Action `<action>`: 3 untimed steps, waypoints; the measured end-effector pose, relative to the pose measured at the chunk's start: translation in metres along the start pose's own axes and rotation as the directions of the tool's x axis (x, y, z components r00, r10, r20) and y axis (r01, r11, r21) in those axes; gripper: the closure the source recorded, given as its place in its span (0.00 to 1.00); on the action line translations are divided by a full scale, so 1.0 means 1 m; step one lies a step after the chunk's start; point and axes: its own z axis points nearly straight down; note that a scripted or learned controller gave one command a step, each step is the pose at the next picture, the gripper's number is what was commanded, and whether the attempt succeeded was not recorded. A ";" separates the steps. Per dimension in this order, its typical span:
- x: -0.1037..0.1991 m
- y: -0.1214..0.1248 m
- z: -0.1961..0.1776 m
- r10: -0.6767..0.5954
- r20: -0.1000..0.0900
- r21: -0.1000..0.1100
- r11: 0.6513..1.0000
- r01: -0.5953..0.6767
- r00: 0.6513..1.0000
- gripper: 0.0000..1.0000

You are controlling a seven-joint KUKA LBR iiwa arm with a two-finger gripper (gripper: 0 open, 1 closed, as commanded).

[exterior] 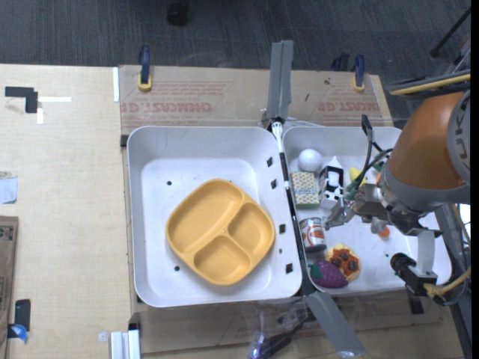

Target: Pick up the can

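The pincer [338, 214] hangs low in the right bin [389, 137], its dark metal fingertips pointing toward the bin's left side and stopping just beside the can [313, 232]; how far the fingers stand apart cannot be told from this slanted look, and nothing is seen held between them. The can lies on its side against the bin's left wall, with a red and white label and a pale metal end, just below and left of the pincer's tip. Behind the pincer the arm's wrist [397, 204] leads right into the broad orange band [430, 144], with cables looping beside it. Above the can a small green and white box [304, 188] rests along the same wall, and above that sits a white ball [309, 159]. A black and white object [332, 182] stands just right of the box, close to the pincer's upper side. Below the can, in the bin's near left corner, lie a purple toy [327, 274] and, touching it on the right, a toy slice of pizza [344, 261] with red spots on yellow. The left bin [150, 200] holds a yellow divided plate [220, 232] with three compartments, lying flat and turned at an angle. Both bins rest on a sheet of brown cardboard [209, 96] clamped at its far edge with blue clamps [144, 69], and the pale wooden bench [60, 200] spreads out to the left.
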 end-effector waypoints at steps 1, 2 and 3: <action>0.025 -0.002 0.000 0.237 0.000 -0.001 0.972 -0.237 0.972 0.00; -0.021 0.002 0.000 0.428 0.001 0.001 0.904 -0.428 0.904 0.00; 0.032 -0.001 0.000 0.490 0.000 0.000 0.872 -0.490 0.872 0.00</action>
